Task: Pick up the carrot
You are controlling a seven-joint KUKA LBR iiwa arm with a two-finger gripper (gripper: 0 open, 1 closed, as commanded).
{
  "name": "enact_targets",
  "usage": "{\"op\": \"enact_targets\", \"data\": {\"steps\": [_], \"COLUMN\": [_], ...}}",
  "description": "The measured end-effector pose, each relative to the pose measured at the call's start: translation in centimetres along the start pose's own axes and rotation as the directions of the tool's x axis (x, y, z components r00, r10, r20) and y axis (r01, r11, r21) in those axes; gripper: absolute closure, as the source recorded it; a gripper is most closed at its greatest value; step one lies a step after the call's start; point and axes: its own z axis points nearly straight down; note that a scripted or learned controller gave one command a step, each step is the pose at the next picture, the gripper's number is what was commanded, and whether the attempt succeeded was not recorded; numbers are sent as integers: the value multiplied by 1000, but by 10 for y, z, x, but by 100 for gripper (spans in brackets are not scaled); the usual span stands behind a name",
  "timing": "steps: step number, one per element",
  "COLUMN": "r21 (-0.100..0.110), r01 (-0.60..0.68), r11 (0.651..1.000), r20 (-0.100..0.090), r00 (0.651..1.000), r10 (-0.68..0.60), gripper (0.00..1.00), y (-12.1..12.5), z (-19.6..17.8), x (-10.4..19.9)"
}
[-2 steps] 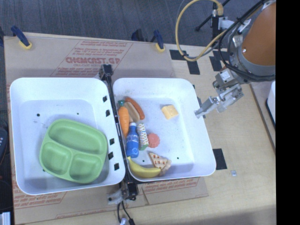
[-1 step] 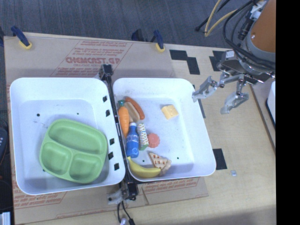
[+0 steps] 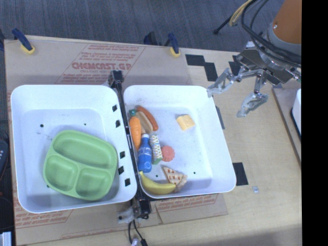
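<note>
The carrot is orange with a green top and lies lengthwise along the left wall of the right bin. My gripper hangs above the bench just past the right bin's upper right corner, well to the right of the carrot. Its two fingers are spread wide, open, with nothing between them.
Around the carrot lie a hot dog, a blue bottle, a banana, a waffle piece, a red slice and a cheese cube. The left bin holds a green divided plate.
</note>
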Motion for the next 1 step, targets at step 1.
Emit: {"op": "enact_targets", "data": {"steps": [1], "r21": [-5], "r01": [196], "r11": [981], "r20": [-1], "r00": [981], "r10": [-196], "gripper": [0], "y": [36], "z": [17], "x": [-45]}}
